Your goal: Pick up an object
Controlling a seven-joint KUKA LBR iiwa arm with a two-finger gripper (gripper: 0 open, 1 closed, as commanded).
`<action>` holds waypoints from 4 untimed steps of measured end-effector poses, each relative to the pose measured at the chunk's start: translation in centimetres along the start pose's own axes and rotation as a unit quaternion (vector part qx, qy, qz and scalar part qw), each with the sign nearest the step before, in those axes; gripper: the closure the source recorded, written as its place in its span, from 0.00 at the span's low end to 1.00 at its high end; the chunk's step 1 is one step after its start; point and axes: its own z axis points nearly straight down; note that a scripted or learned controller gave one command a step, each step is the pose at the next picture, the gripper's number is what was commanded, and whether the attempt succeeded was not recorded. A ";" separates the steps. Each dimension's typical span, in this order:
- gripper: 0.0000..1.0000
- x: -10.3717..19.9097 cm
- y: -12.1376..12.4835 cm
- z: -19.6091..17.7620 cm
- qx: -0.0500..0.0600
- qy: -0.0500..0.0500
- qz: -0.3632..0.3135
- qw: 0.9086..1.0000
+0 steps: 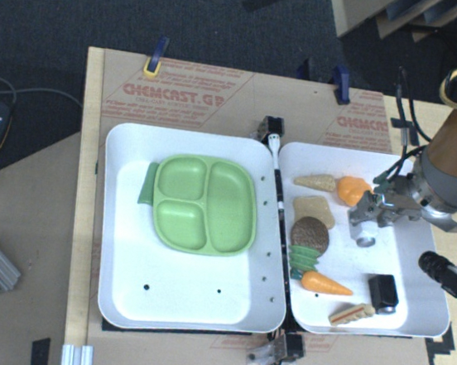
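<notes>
An orange ball-like toy [351, 189] lay in the upper part of the right bin [419, 319], touching the wide end of a beige cone [316, 181] to its left. The gripper [366, 225] hovered just right of and below that orange piece, over bare bin floor; nothing sat between its fingers, and whether they stood wide or narrow could not be told. Below the cone lay a tan slab [314, 208], a brown speckled disc [310, 232], a green ridged piece [305, 258], a carrot [325, 284], a striped stick [350, 315] and a black block [383, 291]. In the left bin [115, 279] rested a green divided plate [205, 204].
</notes>
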 end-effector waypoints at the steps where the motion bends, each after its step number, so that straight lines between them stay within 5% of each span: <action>1: 1.00 1.4 5.2 -0.8 -0.001 0.000 0.000 1.000; 2: 1.00 3.5 7.7 -2.0 -0.001 0.000 0.001 1.000; 3: 1.00 3.3 7.5 0.1 0.004 0.000 0.003 1.000; 4: 1.00 3.1 7.7 -1.9 -0.001 -0.001 0.002 1.000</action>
